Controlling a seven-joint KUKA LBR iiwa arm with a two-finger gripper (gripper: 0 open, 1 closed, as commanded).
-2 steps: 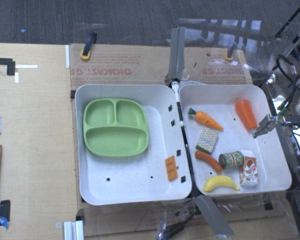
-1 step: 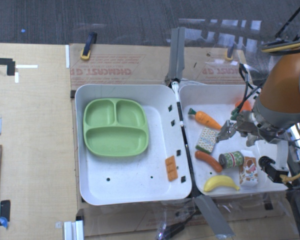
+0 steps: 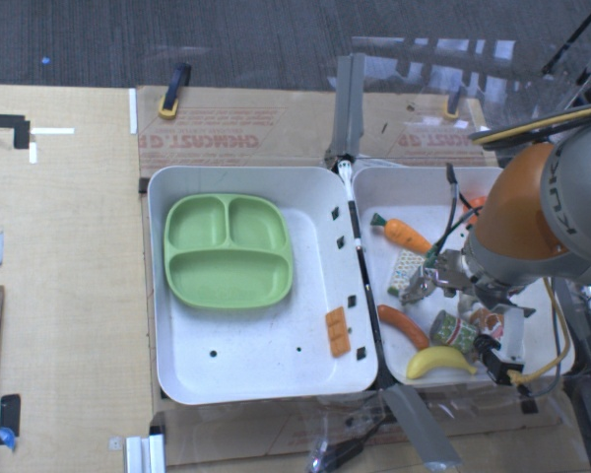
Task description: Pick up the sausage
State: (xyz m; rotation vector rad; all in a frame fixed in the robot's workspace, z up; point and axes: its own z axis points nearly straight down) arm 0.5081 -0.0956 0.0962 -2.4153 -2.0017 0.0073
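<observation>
two shallow white bins (image 3: 167, 264) share our wooden bench. we find the small red-orange toy sausage (image 3: 403, 326) in the right bin near its left wall, beside a yellow plastic banana (image 3: 440, 363). light, smooth, likely slippery; we'd pinch it mid-length. our grey arm hangs over it, gripper (image 3: 421, 286) just above, finger state impossible to tell.

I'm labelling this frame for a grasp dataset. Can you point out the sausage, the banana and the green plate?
sausage (image 3: 402, 325): camera view, middle of its red body, right bin.
banana (image 3: 440, 363): camera view, middle of the yellow curve, right bin.
green plate (image 3: 229, 289): camera view, bare floor of its large compartment, left bin.
</observation>
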